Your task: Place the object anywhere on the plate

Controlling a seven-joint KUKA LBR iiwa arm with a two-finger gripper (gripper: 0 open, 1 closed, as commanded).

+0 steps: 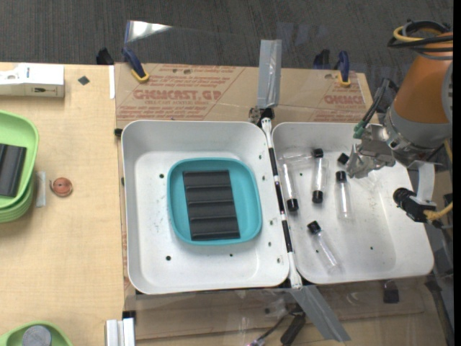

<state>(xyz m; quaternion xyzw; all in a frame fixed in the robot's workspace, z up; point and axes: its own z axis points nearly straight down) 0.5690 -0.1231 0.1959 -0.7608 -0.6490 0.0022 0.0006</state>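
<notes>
The gripper (pixel 358 166) hangs low over the right bin (pixel 374 262), near several clear black-capped tubes (pixel 317 175); its fingers are too blurred to read. The teal plate (pixel 176 200) sits left.

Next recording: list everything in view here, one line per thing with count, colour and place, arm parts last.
Bins: 2, white, side by side mid-bench.
Plate: 1, teal, in the left-hand bin.
Grooved insert: 1, black, on the plate.
Tubes: about 5, clear with black caps, scattered in the right-hand bin.
Cardboard sheet: 1, brown, behind the bins.
Green tray: 1, left edge of the bench.
Small disc: 1, reddish, beside the green tray.
Gripper: 1, grey, over the right-hand bin near the tubes.
</notes>
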